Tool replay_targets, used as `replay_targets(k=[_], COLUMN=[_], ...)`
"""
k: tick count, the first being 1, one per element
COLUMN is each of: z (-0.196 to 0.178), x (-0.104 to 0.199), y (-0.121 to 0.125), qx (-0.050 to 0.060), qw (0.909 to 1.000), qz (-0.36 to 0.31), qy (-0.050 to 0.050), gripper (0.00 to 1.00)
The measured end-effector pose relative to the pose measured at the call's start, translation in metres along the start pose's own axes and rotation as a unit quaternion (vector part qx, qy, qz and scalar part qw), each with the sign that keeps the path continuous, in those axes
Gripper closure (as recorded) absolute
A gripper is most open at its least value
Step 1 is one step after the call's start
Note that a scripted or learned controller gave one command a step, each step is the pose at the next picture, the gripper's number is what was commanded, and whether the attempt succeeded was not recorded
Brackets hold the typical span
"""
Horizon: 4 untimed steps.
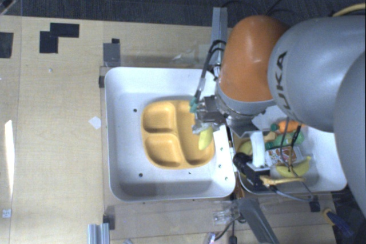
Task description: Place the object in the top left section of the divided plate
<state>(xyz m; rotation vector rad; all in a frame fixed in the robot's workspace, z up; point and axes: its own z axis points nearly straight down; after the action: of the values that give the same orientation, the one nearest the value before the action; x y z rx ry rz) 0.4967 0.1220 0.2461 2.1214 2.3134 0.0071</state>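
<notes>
The gripper (203, 124) hangs over the right part of the yellow plate (166, 143); whether it is clenched or released I cannot tell. A yellow-green object (205, 140) lies just below it, on the plate's right section. The plate sits in the left bin (123, 123).

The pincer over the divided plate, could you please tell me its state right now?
Pincer: over the right side of the divided plate, a yellow-green object at its tip; grip cannot be told.

Two white bins (123, 140) on a wooden bench (51, 140), toy foods (286, 148) heaped in the right one.
</notes>
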Motion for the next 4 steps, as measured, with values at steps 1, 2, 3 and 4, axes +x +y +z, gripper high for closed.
replay_targets(k=[1,2,3,4], z=[0.029,0.056,0.024,0.009], x=[0.031,0.071,0.076,0.083], y=[0.034,0.002,0.032,0.022], qx=[0.001,0.001,0.001,0.0], qw=[0.9993,0.9931,0.9907,0.9834], qz=[-0.038,-0.118,-0.136,-0.182], qy=[0.0,0.0,0.0,0.0], gripper=[1.0,1.0,1.0,1.0])
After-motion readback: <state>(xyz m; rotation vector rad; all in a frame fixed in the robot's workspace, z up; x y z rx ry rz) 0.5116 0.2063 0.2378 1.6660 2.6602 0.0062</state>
